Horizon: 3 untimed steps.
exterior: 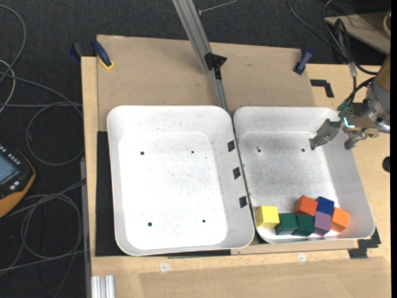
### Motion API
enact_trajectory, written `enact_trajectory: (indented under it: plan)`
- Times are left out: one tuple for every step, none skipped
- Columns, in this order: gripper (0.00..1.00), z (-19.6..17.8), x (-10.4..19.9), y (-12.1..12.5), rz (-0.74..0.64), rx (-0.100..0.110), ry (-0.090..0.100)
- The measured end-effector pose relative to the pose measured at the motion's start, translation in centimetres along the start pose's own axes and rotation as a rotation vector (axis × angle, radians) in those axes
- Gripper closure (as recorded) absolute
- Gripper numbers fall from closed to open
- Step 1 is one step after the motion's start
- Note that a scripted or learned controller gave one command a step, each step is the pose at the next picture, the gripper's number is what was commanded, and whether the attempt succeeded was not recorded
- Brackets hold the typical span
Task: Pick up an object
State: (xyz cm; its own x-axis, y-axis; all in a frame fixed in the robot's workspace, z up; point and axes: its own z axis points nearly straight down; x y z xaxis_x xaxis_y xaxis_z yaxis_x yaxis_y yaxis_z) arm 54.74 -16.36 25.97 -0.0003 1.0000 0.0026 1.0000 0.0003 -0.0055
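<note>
Tan bench [161,67] on dark carpet, cables trailing off to the left. Two white bins side by side: left bin [124,129], right bin [353,185]. My gripper [335,136] hangs over the far right part of the right bin, fingers spread apart, nothing between them. Blocks lie clustered in that bin's near right corner, well apart from me. Count: one yellow block [268,215], two green blocks [295,224], two orange blocks [305,205], one blue block [325,204], one purple block [323,220]; seven, though the packing may hide another. All roughly cubic, no clear long axis; the cluster itself runs left to right along the near wall.
</note>
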Motion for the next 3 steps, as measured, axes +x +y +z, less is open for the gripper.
enact_trajectory:
  plan:
    - [0.00,-0.2,0.0,0.0,0.000,-0.004,-0.001]
    - [0.00,4.4,-0.8,0.1,0.001,0.001,-0.001]
    - [0.00,9.1,-1.0,0.9,0.001,0.000,0.000]
